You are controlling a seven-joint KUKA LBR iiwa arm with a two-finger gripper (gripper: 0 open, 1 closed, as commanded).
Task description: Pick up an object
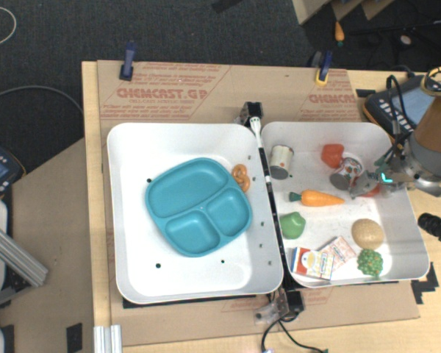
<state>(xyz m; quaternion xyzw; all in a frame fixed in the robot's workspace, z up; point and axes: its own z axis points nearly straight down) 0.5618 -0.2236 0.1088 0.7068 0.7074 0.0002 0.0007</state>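
My gripper hangs low over the back of the right bin, reaching in from the right. It is just right of and below a red object and just above the orange carrot. Something red shows under the wrist. Also in this bin are a silver can, a green pepper, a tan round item, a broccoli piece and a small printed carton. I see nothing clearly held.
The left bin holds a blue divided plate and a small brown pretzel-like piece by its right wall. Clamps join the bins at the back. Cables and a dark device lie behind the right bin.
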